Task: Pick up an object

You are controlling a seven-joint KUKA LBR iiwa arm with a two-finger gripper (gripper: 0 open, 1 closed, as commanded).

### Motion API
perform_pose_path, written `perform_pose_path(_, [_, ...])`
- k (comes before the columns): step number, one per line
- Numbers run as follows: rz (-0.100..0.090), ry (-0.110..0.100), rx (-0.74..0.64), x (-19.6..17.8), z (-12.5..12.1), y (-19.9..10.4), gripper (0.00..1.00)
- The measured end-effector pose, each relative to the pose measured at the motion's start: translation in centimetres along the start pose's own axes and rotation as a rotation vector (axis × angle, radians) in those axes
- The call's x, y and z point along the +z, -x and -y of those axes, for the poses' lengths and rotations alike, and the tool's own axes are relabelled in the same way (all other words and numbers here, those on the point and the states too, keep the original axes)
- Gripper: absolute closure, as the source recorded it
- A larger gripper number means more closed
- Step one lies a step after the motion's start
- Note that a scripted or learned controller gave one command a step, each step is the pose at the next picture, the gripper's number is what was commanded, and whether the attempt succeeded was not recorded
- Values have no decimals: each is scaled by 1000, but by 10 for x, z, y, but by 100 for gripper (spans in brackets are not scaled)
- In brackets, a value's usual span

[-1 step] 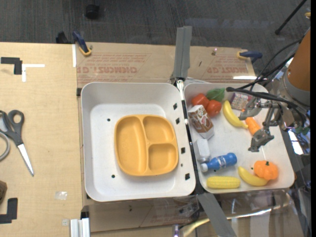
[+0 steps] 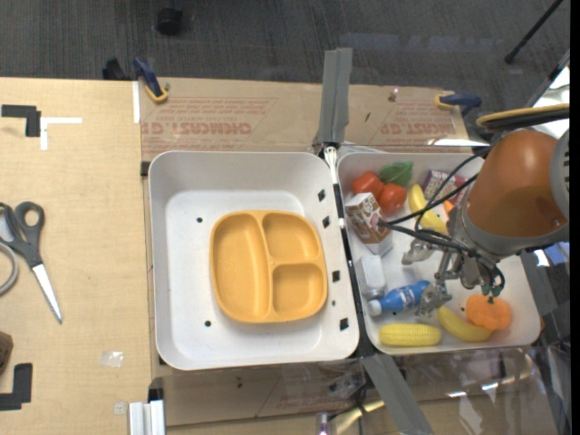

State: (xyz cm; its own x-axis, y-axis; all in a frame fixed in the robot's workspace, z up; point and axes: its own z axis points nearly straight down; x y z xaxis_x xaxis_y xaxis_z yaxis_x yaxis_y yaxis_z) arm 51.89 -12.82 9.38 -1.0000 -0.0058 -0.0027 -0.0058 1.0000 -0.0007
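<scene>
The right bin (image 2: 362, 166) holds several toy foods. A red tomato (image 2: 366, 183) and a red pepper with a green top (image 2: 393, 191) lie at its far side, beside a small carton (image 2: 366, 217). Near the front lie a blue bottle (image 2: 399, 297), a corn cob (image 2: 410, 334), a banana (image 2: 462, 324) and an orange fruit (image 2: 488, 312). My gripper (image 2: 440, 288) hangs low over the bin's front middle, just right of the blue bottle and above the banana. Nothing shows between its fingers. The orange band of the arm (image 2: 512, 188) covers the bin's right part.
The left bin (image 2: 172, 270) holds a yellow divided plate (image 2: 268, 265). Scissors (image 2: 33, 252) lie on the wooden bench at far left. A grey bar (image 2: 335, 93) stands at the back between the bins. Blue clamps (image 2: 149, 78) sit on the cardboard behind.
</scene>
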Motion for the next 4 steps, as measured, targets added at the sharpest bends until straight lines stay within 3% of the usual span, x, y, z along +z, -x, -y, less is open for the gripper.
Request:
perform_pose_path(1, [3, 0, 85, 0, 9, 120, 0])
perform_pose_path(2, [10, -2, 82, -11, 8, 122, 100])
perform_pose_path(3, [0, 0, -182, 1, 45, 49, 100])
perform_pose_path(4, [3, 1, 100, 1, 4, 103, 100])
